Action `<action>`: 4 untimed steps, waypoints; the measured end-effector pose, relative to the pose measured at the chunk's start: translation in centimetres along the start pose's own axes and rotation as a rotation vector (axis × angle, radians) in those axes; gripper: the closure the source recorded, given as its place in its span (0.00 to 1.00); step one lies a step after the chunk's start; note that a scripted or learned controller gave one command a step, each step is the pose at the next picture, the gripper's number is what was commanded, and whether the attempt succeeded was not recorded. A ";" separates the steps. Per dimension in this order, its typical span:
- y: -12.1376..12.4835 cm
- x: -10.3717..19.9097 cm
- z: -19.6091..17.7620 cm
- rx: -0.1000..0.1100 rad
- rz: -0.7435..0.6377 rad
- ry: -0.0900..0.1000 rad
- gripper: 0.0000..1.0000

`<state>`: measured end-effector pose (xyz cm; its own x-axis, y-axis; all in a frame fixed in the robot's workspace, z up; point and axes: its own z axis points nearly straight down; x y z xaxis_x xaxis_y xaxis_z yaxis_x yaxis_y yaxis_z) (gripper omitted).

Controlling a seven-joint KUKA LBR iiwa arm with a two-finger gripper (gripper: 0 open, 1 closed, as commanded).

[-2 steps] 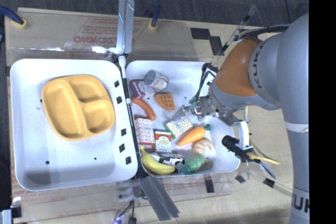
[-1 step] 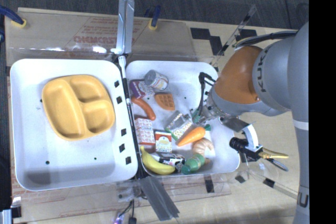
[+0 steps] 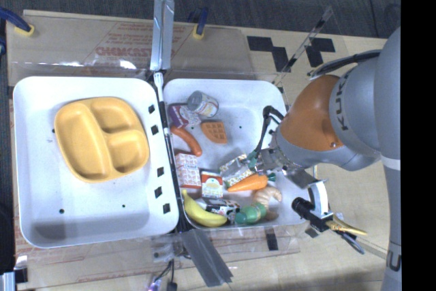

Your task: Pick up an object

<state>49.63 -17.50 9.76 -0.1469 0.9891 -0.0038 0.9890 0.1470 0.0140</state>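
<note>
My two-finger gripper (image 3: 253,161) is down in the right-hand shallow white bin (image 3: 235,93), and from this angle my wrist hides it, so I cannot tell how it stands or whether anything is in it. It sits just above the orange plastic carrot (image 3: 247,182), beside a crinkled silver wrapper (image 3: 234,164). Around them lie a yellow banana (image 3: 201,213), a green toy vegetable (image 3: 249,214), a red-brown sausage (image 3: 187,139), a brown waffle piece (image 3: 214,131), a small metal can (image 3: 201,105) and a small printed carton (image 3: 188,170). The left-hand white bin (image 3: 41,167) carries a yellow divided plastic tray (image 3: 101,138).
</note>
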 end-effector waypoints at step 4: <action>-0.8 6.8 -7.4 0.016 0.028 0.004 0.00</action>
<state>47.70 -10.84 17.14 -0.1192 0.9929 0.0006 0.9929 0.1192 -0.0018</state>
